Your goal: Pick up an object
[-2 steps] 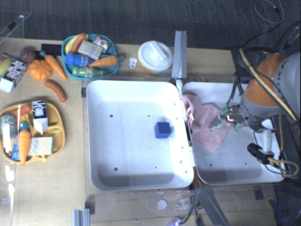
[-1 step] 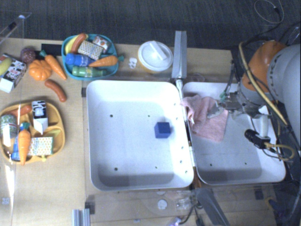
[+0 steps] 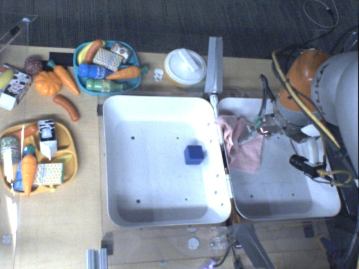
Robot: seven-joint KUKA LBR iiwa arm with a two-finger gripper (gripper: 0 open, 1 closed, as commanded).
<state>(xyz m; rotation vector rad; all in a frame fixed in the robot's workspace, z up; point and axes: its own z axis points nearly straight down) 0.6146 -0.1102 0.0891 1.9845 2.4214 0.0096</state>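
Camera view, pink cloth (image 3: pixel 244 144) – crumpled, draped over right bin's (image 3: pixel 291 198) left wall, tool (image 3: pixel 262 126) pinching it

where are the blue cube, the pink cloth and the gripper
blue cube (image 3: pixel 194 154), camera view, its top face
pink cloth (image 3: pixel 244 152), camera view, middle of its folds
gripper (image 3: pixel 261 126), camera view, at its fingertips

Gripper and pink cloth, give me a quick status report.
Gripper low over right bin, at pink cloth. Cloth bunched against bin's left wall. Blue block alone in left bin.
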